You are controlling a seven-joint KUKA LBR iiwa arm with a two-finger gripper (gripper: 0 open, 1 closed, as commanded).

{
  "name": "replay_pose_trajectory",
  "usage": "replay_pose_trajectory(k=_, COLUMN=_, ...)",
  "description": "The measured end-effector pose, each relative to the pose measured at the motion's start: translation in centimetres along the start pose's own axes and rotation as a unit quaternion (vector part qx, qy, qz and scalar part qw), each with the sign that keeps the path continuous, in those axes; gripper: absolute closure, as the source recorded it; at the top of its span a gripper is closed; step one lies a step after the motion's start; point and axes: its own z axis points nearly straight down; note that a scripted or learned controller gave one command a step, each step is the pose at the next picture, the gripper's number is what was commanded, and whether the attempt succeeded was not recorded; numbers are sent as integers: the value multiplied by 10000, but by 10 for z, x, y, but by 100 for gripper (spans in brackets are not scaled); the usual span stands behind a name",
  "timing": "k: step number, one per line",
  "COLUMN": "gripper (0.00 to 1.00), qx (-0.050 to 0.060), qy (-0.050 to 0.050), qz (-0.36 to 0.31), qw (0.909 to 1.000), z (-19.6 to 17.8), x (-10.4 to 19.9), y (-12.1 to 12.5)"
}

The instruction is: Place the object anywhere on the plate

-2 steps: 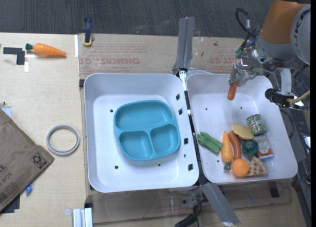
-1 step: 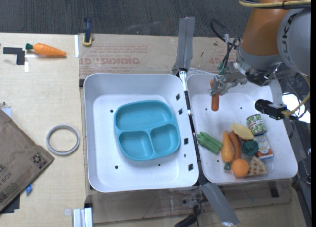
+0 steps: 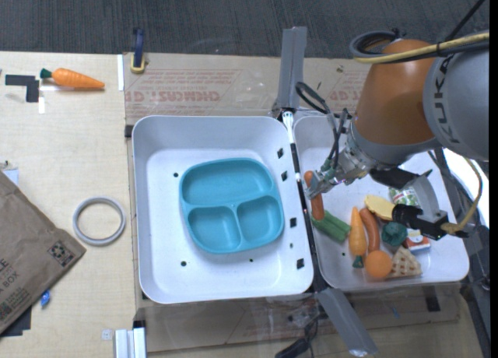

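Claw (image 3: pixel 320 183), finger state indeterminate, poised above the right bin's (image 3: pixel 436 275) toy food, at 3 o'clock from the blue plate (image 3: pixel 232 205).

The gripper (image 3: pixel 320 180) hangs over the right bin's (image 3: pixel 436 275) left edge, above a pile of toy food (image 3: pixel 373 236). A blue plate (image 3: pixel 231 204) sits in the left bin (image 3: pixel 156 216).

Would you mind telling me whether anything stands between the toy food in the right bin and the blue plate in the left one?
Only the two bins' adjoining walls lie between the toy food and the blue plate. The gripper hangs just right of those walls, above the red sausage.
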Motion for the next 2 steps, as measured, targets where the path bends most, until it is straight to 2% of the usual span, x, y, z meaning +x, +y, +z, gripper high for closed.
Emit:
replay_pose_trajectory(k=1, gripper=100, qx=-1, qy=-6, qz=-704, qw=9975, z=0, x=63, y=56)
replay_pose_trajectory(k=2, gripper=0, qx=-1, qy=-6, qz=-701, qw=9975, z=0, x=63, y=56)
